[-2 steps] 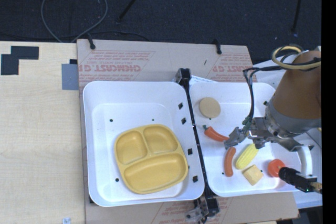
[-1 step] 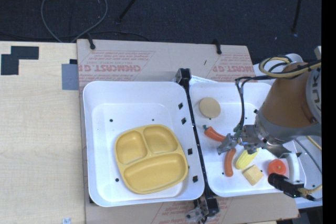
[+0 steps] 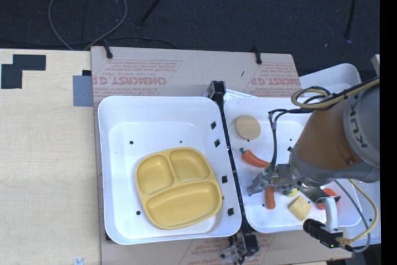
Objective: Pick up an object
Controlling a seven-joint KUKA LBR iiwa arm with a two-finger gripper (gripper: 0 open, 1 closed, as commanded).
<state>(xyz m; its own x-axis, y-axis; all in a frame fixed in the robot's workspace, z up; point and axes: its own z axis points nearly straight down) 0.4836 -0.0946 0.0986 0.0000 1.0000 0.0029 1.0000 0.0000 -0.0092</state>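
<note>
In the right bin (image 3: 282, 228) lie a round tan disc (image 3: 248, 128), an orange carrot-shaped piece (image 3: 254, 159), a small orange-red piece (image 3: 270, 198) and a pale yellow block (image 3: 299, 208). My gripper (image 3: 261, 183) hangs low over the bin's left half, between the carrot-shaped piece and the small orange-red piece, just above the latter. I see nothing held in it. The wrist and arm (image 3: 329, 139) cover the bin's right half. A bit of red (image 3: 329, 193) peeks out under the arm.
The left bin (image 3: 118, 133) holds a yellow three-compartment plate (image 3: 178, 187). A black divider (image 3: 227, 158) runs between the bins. Cables loop over the arm at the right. A light wooden bench top (image 3: 43, 164) lies to the left.
</note>
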